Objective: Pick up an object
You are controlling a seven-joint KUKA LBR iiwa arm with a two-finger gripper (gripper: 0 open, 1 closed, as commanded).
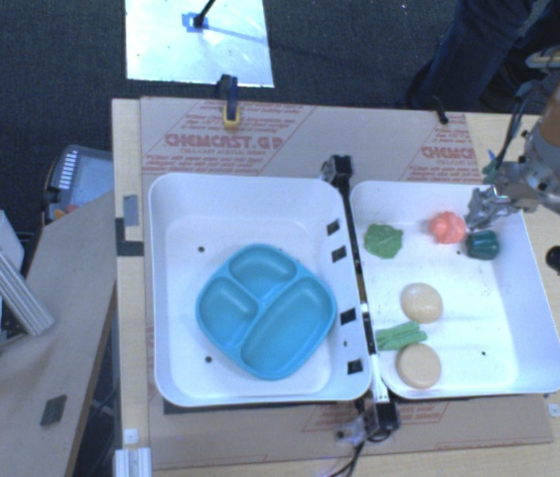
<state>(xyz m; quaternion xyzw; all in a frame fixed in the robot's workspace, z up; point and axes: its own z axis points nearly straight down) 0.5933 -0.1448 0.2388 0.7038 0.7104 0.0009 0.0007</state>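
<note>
Camera view: the counter (131, 147) carries two white bins side by side. The left bin (176, 207) holds a blue divided plate (265, 309). The right bin (528, 336) holds a green leafy piece (383, 239) at 10 o'clock, an orange-pink object (448, 227) at 12 o'clock, a dark green object (483, 244) at 1 o'clock, plus two cream round objects (421, 302) (418, 365) and a green stick (400, 337) at 7 o'clock. The gripper (483, 211) sits just above the dark green object; jaws state cannot be determined.
</note>
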